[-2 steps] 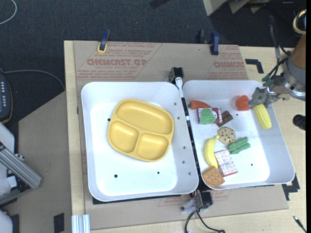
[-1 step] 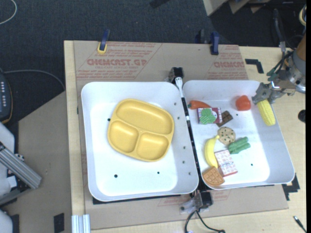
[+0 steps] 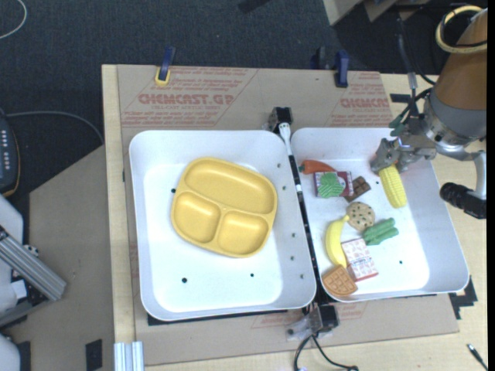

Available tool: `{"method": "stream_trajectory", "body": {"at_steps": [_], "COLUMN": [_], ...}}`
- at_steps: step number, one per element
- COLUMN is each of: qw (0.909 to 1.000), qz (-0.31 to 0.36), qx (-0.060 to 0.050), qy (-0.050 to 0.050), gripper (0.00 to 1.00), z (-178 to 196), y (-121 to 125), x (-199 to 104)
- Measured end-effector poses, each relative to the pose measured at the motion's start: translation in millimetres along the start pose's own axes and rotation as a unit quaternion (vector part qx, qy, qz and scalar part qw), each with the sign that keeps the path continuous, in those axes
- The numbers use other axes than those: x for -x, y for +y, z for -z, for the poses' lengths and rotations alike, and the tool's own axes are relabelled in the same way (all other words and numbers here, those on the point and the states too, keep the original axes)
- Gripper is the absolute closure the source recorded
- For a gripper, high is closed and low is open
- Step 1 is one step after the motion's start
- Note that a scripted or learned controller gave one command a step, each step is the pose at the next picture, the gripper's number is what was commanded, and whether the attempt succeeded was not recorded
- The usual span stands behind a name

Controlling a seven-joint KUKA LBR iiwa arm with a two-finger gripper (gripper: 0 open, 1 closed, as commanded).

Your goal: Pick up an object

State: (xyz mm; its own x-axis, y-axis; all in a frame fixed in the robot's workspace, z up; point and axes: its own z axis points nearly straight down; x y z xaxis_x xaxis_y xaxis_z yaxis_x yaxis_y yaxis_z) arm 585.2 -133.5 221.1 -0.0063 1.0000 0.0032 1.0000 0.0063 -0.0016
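Toy food fills the right bin (image 3: 433,273): corn cob (image 3: 393,186), banana (image 3: 334,239), cookie (image 3: 360,215), waffle (image 3: 339,282). Gripper (image 3: 389,154) hovers just above the corn cob's upper end, holding nothing visible; its opening cannot be told. A yellow divided plate (image 3: 223,206) sits in the left bin (image 3: 155,269).
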Motion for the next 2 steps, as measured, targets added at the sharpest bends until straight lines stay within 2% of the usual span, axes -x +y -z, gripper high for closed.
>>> {"method": "stream_trajectory", "body": {"at_steps": [1,2], "qw": [1.0,1.0], "qz": [0.0,0.0], "qx": [0.001,-0.001], "qy": [0.0,0.0], "gripper": [1.0,1.0], "z": [11,-4], "y": [-3,-9], "x": [-57,-109]}}
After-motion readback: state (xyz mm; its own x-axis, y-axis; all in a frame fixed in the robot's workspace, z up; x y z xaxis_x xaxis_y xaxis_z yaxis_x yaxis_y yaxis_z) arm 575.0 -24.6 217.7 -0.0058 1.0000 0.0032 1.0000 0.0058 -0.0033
